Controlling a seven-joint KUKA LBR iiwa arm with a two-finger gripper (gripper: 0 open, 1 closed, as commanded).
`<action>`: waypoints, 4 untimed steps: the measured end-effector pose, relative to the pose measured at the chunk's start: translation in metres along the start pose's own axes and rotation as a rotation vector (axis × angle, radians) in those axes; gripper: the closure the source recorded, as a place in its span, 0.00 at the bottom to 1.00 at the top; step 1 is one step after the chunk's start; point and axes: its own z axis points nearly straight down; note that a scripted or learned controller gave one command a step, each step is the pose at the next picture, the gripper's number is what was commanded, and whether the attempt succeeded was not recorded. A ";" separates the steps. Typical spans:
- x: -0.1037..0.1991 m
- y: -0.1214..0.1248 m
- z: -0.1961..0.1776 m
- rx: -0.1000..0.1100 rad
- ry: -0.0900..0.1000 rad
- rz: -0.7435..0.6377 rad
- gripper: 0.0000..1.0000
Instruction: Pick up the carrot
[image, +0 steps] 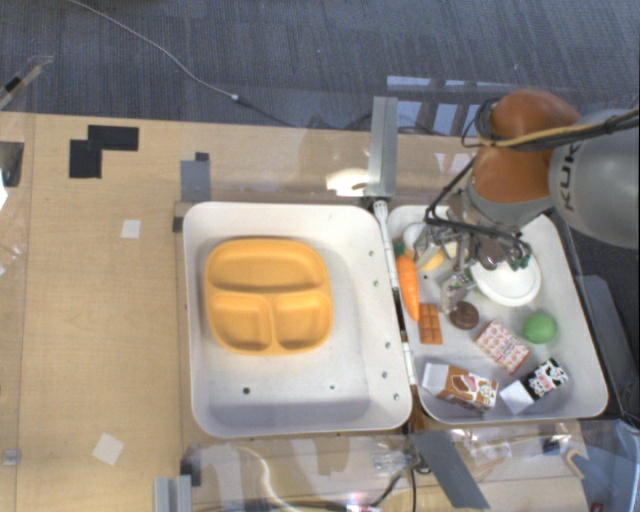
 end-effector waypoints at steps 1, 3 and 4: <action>-0.009 -0.001 -0.016 0.018 -0.047 0.005 1.00; 0.102 0.167 -0.104 0.032 -0.064 -0.170 1.00; 0.095 0.188 -0.184 0.042 -0.065 -0.427 1.00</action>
